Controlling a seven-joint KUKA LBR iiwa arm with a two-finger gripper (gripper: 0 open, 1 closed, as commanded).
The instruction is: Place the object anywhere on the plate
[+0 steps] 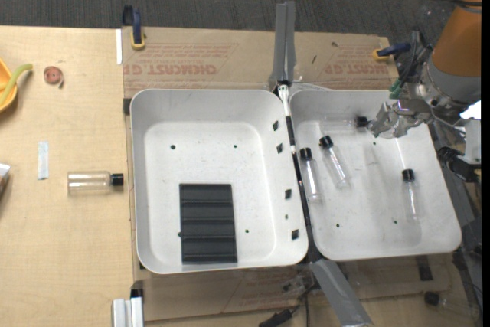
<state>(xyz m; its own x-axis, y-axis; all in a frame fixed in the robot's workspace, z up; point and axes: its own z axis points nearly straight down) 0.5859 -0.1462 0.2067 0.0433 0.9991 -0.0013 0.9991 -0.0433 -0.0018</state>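
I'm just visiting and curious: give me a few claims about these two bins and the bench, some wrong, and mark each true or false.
1. The dark ribbed plate lies in the left bin. True.
2. Clear vials with black caps lie in the right bin. True.
3. The gripper hangs over the left bin. False: it is above the right bin's far edge.
4. A clear bottle stands inside the left bin. False: it lies on the wooden bench, outside.

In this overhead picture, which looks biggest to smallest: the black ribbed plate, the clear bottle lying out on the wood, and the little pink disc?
1. Black ribbed plate, in the left bin, clearly the largest.
2. Clear bottle with a black cap, lying on the wooden bench, much smaller.
3. Pink disc, the smallest.

The gaps are wide enough that camera slant does not change the order.
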